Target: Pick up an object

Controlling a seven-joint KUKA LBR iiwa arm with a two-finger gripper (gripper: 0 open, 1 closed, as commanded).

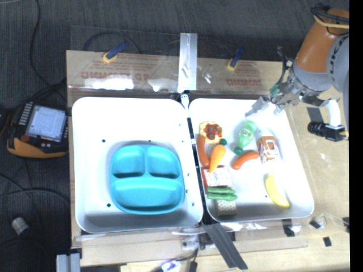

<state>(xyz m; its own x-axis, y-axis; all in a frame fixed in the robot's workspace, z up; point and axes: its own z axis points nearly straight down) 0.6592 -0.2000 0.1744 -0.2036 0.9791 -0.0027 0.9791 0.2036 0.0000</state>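
Two white bins sit side by side. Left bin [91, 118] holds a blue divided tray [147, 177]. Right bin [295, 152] holds toy food: carrot [216, 155], green bottle [245, 135], sausage [244, 160], small carton [267, 149], banana [276, 191], green pod [221, 194]. At the frame's upper right, the gripper [266, 102] hovers over the right bin's far rim, grasping nothing; whether it is released or clenched I cannot tell.
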